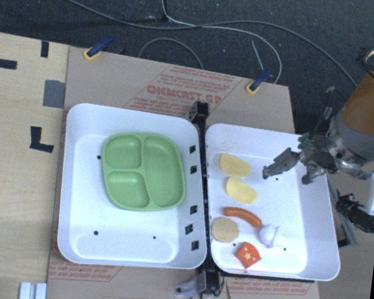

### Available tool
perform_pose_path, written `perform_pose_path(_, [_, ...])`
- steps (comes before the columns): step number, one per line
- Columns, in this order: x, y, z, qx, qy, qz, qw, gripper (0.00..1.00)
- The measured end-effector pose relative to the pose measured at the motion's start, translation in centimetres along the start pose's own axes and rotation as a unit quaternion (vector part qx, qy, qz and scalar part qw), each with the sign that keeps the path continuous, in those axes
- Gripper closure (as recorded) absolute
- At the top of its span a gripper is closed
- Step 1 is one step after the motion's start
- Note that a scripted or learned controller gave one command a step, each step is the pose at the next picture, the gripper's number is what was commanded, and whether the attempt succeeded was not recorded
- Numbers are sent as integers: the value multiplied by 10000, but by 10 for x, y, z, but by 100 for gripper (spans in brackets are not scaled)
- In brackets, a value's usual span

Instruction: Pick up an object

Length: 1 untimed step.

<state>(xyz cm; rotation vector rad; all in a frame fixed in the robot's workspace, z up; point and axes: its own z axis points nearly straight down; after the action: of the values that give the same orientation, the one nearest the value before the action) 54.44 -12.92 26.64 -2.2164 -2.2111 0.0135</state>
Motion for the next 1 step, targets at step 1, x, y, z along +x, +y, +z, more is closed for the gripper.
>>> perform_pose_path(1, [0,2,-6,-60,-9,-18,10000,0])
